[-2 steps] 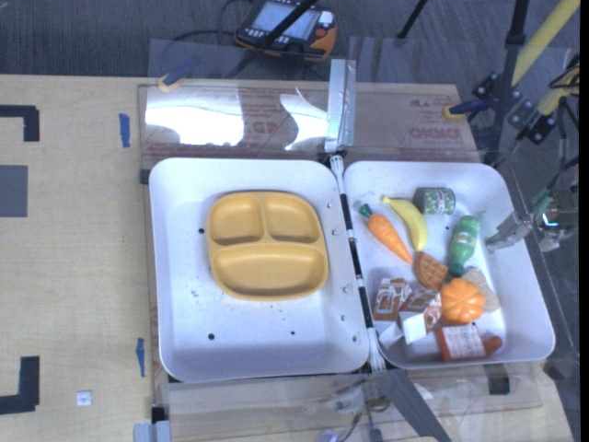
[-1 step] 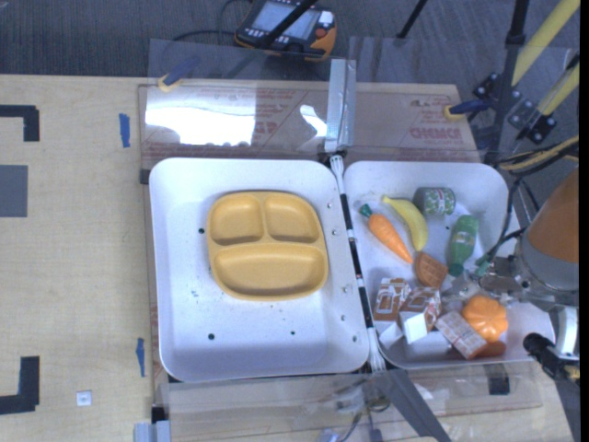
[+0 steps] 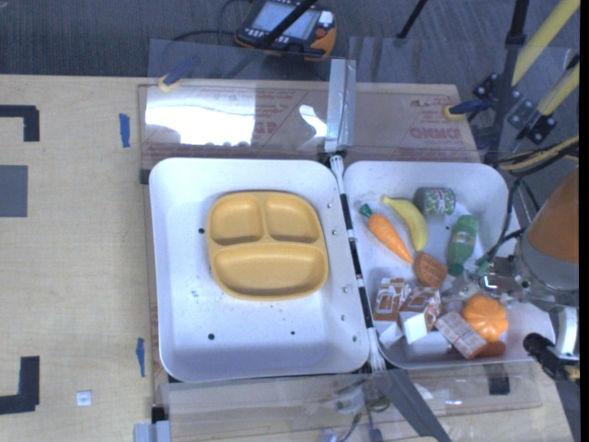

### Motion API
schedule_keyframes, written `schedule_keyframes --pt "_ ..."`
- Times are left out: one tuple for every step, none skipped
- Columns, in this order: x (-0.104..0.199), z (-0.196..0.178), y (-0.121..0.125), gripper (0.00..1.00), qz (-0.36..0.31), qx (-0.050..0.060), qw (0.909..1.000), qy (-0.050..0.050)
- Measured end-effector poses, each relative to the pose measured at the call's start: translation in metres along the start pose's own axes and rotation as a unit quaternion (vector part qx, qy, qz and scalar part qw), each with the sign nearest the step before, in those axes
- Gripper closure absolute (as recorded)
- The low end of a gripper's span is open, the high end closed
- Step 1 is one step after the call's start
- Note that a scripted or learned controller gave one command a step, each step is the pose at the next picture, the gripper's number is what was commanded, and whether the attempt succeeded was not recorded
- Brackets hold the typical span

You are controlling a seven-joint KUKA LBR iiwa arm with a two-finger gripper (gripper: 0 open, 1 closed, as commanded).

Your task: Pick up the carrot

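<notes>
- Nearest the camera, along the right bin's (image 3: 497,184) front edge, lay small cartons (image 3: 405,300) and a packet (image 3: 465,334), with an orange fruit (image 3: 485,319) just beside them.
- Toward the left side of that bin lay the carrot (image 3: 388,235), its green top pointing to the far left and its tip to the near right, a banana (image 3: 409,221) touching its right flank.
- From the gripper (image 3: 492,279) the carrot lay up and to the left, with a brown item (image 3: 430,269) and a green bottle (image 3: 462,240) between them.
- At the bin's right edge the arm (image 3: 557,238) hung over the rim, wrist low near the orange fruit.
- Whether the tool was open or closed could not be told.
- Left of all this, the other bin (image 3: 175,274) held a yellow divided plate (image 3: 267,244).
</notes>
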State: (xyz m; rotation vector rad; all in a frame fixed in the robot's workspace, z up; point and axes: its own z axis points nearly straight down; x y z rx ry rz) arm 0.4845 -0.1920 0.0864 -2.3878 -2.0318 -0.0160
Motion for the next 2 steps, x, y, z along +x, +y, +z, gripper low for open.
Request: schedule_keyframes --pt "0.000 -0.010 0.005 1.00 -0.001 -0.004 1.0000 -0.001" --pt "0.048 -0.104 0.032 1.00 -0.122 0.002 0.9925 -0.006"
